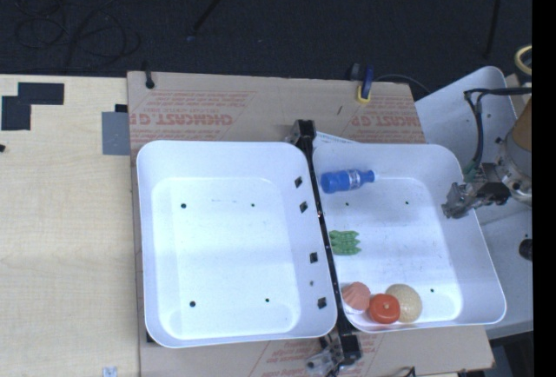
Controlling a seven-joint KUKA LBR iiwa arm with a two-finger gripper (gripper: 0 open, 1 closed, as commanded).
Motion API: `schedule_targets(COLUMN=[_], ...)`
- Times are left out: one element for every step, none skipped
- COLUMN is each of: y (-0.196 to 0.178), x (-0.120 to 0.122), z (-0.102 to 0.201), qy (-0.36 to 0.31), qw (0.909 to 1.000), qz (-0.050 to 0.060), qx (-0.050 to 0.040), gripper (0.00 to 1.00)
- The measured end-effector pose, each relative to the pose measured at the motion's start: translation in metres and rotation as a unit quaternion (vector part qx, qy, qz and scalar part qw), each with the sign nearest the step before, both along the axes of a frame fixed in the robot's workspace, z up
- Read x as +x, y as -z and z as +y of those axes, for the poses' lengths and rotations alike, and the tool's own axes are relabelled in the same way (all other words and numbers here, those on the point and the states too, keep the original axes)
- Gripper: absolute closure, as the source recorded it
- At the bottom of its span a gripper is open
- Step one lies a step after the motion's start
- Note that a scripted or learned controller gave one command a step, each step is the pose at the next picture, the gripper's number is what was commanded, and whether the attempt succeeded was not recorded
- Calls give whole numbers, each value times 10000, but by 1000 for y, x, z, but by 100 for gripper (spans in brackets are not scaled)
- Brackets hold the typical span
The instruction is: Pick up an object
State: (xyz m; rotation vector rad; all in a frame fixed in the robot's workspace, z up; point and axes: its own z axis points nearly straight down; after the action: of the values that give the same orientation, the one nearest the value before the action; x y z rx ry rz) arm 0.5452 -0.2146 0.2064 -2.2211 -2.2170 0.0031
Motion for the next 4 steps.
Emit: schedule_targets(y=[68,120,118,118], x=[12,32,9,10], z=[3,2,2,1], qy=[-12,-27,-7,-2], qw=[10000,10000,10000,10000], qz=[20,-17,-6,-12], qx=[10,-7,0,-4], gripper=[100,100,100,0])
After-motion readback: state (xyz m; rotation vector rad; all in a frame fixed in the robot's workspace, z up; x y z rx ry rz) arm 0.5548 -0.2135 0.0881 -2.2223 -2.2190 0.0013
